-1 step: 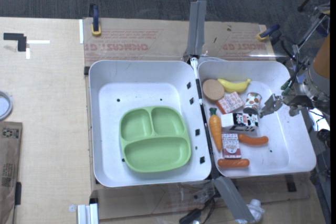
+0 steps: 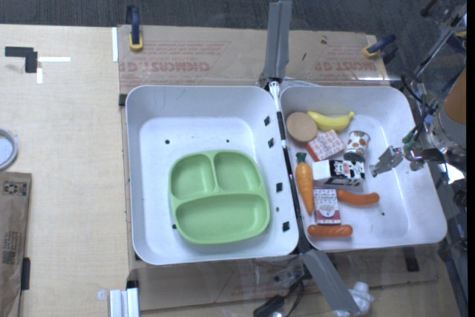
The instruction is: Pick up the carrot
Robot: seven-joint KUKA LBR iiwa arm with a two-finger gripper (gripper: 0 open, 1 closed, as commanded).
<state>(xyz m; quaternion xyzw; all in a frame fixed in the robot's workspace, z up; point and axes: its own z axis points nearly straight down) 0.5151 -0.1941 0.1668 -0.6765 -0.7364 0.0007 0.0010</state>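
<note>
Reaching in from the right, the gripper (image 2: 389,159) hangs over the right bin (image 2: 404,215); whether it is open cannot be told, and nothing shows in its grasp. Left bin (image 2: 141,159) holds a green plate (image 2: 219,197). Carrot (image 2: 304,185) lies by the right bin's left wall, beside a carton (image 2: 326,206), banana (image 2: 331,119) and sausage (image 2: 358,197).
</note>
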